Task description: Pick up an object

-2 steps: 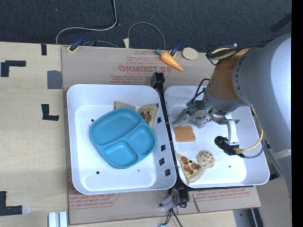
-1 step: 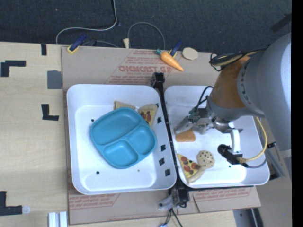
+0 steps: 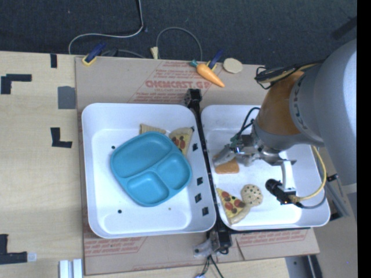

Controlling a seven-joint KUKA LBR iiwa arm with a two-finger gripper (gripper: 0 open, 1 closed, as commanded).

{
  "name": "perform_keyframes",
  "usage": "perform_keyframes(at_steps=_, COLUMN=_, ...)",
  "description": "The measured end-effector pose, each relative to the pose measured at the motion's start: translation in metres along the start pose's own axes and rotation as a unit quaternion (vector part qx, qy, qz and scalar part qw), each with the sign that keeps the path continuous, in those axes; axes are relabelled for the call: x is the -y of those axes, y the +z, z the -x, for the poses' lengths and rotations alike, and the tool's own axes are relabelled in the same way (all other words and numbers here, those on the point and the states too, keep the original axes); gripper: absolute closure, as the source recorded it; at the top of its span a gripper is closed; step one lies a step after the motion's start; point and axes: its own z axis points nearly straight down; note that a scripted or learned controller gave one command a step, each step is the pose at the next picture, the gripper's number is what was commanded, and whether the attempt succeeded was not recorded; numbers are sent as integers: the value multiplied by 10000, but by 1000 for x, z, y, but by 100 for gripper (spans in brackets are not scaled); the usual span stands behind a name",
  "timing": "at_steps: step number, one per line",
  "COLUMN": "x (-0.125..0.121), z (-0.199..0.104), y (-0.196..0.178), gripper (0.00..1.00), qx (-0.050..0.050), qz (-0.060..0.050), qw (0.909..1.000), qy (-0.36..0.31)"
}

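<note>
pizza slice [image 3: 232, 205] and cookie [image 3: 251, 194] sit low in the right bin [image 3: 313, 216].
i see the gripper [image 3: 223, 155] spread open over the toast [image 3: 226, 167]; i'd centre, then close.

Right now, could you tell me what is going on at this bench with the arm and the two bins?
The grey arm reaches in from the right and has its gripper down in the right bin, right at an orange bread-like piece. A pizza slice and a cookie lie nearer the bin's front. The left bin holds a blue divided plate with another pizza slice behind it. A toy carrot lies outside, behind the bins. Nothing looks lifted yet.
</note>
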Motion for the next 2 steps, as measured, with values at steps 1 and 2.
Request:
perform_keyframes(at_steps=1, x=-1, z=4, y=-12, gripper=100, qx=29, qz=21, qw=10000, qy=17)
perform_keyframes(at_steps=2, x=0, z=2, y=-11, gripper=0, qx=13, qz=0, qw=10000, qy=10)
